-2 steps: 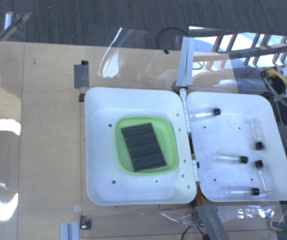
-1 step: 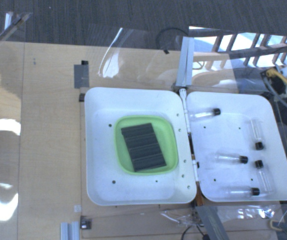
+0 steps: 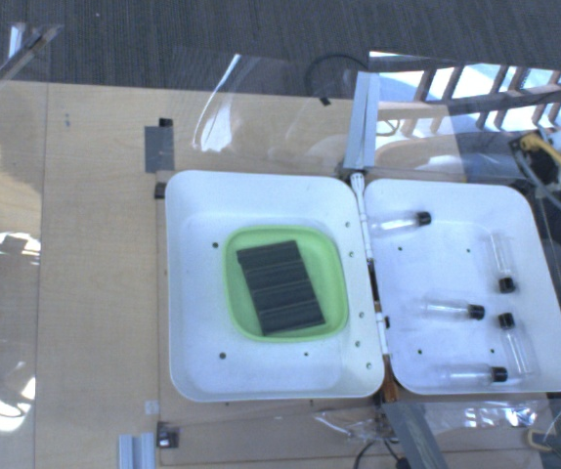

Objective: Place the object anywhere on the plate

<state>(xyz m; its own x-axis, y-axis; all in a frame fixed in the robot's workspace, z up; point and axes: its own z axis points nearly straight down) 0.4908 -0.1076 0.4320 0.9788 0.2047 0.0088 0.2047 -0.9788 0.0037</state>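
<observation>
We see the dark block (image 3: 280,287) lying on the green plate (image 3: 331,262); placing looks done, and we cannot tell the gripper's state.

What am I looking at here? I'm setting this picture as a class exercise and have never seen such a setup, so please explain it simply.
This is one picture from a fixed camera above a pale wooden workbench, looking down at a slant. Two shallow white plastic bins sit side by side. The left bin holds a square lime-green plate, and a dark grey ridged rectangular block lies on it. The right bin holds five clear plastic tubes with black caps, scattered apart. A robot arm normally reaches in from the right to move objects onto the plate.
</observation>
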